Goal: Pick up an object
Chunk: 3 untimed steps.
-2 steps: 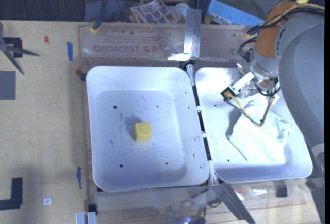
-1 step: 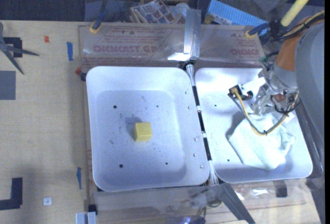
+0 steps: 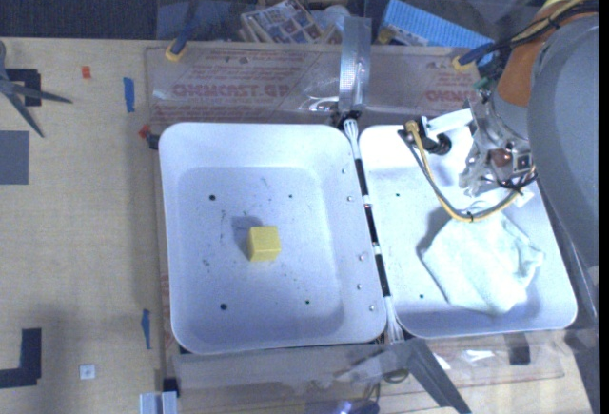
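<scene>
Hanging over the back of the right bin, the gripper sits at the end of the grey arm, with yellow and black cables looping beside it; whether it is released or clenched cannot be told from this angle. A small yellow block lies alone near the middle of the left bin, well apart from the gripper. A crumpled white cloth lies in the front half of the right bin, just below the gripper. Both bins sit side by side, touching, on the wooden bench.
</scene>
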Tool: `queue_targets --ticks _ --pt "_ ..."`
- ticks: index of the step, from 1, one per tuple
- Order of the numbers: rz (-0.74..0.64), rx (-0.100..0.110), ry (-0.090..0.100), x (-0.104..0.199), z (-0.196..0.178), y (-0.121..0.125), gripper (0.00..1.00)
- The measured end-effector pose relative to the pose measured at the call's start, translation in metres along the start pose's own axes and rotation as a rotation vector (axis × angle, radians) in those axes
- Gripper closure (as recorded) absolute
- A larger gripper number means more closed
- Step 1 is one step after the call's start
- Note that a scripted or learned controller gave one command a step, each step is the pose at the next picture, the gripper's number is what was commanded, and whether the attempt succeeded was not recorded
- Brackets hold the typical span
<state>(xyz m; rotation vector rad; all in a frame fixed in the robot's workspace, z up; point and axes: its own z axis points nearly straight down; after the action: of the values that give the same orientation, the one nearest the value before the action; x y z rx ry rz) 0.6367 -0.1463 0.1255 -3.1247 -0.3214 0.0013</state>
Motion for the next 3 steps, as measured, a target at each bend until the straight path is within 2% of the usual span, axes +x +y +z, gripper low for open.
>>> queue_targets --ticks 1,2,3 --pt "0.004 -0.001 0.002 -0.015 0.039 0.067 1.0" --pt "-0.023 0.0 0.005 -0.078 0.038 0.018 1.0" --pt "-0.019 0.0 0.005 -0.078 0.028 0.019 1.0"
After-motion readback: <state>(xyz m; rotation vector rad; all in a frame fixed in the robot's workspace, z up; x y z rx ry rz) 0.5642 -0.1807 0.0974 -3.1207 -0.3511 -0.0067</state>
